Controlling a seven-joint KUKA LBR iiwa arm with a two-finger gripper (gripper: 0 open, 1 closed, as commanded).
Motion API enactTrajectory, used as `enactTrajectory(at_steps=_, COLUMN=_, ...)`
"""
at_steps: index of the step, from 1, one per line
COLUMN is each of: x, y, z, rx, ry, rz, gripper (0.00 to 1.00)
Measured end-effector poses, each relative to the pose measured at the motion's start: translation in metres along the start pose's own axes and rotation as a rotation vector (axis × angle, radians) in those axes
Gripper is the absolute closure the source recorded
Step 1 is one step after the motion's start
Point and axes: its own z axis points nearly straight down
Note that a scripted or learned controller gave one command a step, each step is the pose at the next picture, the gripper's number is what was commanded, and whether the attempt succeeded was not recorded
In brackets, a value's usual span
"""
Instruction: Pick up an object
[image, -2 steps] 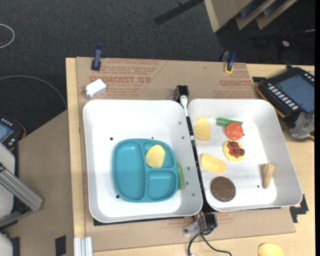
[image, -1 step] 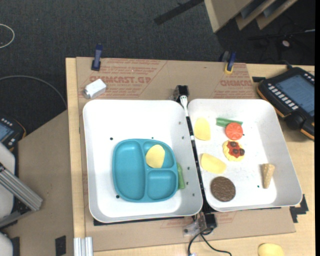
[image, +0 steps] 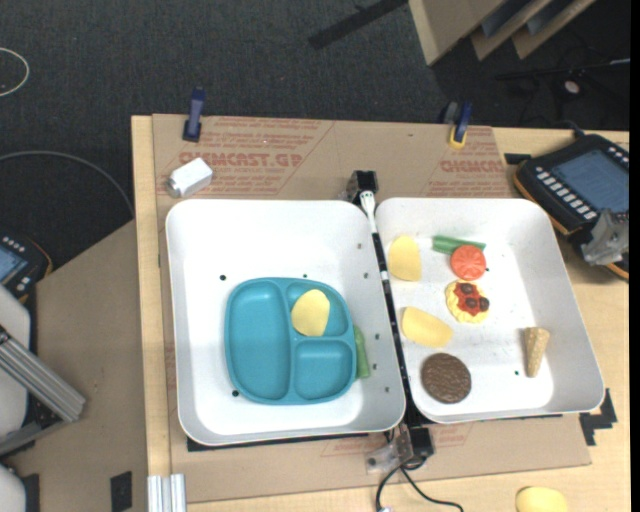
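The left bin (image: 190, 300) holds a teal divided tray (image: 262, 352) with a yellow piece (image: 311, 313) in its upper right compartment. Toy foods lie in the right bin (image: 560, 270): tomato (image: 467, 262), pizza (image: 468, 301), cookie (image: 445, 378), cone (image: 536, 349).

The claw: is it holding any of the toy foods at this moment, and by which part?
Nothing can be seen held. The toy foods lie loose in the right bin, and one yellow piece rests on the blue tray in the left bin.
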Motion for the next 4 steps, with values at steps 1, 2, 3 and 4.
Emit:
enactTrajectory(at_steps=1, x=-0.066, y=-0.002, z=-0.138, rx=-0.031, ry=-0.016, rz=0.012, gripper=1.0)
enactTrajectory(at_steps=2, x=-0.071, y=0.0, z=-0.001, rx=-0.002, ry=-0.002, rz=0.008, gripper=1.0)
enactTrajectory(at_steps=3, x=-0.079, y=-0.002, z=-0.138, rx=-0.031, ry=-0.015, rz=0.005, gripper=1.0)
enactTrajectory(at_steps=4, x=-0.019, y=0.009, z=-0.013, rx=-0.002, ry=-0.001, rz=0.001, gripper=1.0)
